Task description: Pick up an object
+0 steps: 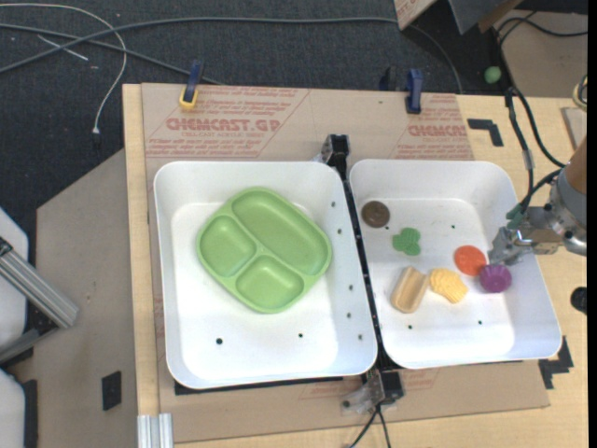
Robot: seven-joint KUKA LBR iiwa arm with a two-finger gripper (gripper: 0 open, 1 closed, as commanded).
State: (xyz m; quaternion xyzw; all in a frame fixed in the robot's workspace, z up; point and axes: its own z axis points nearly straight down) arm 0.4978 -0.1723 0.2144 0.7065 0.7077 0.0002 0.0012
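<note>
The gripper (511,244) hovers at the frame's right edge, whether spread or closed I cannot tell; the purple object (494,278) lies just below-left of it.

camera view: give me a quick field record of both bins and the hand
left bin: green divided plate
right bin: brown disc, green piece, tan bread-like piece, yellow piece, orange piece, purple piece
hand: at the right bin's right side, just above the purple piece
fingers: unclear
</note>
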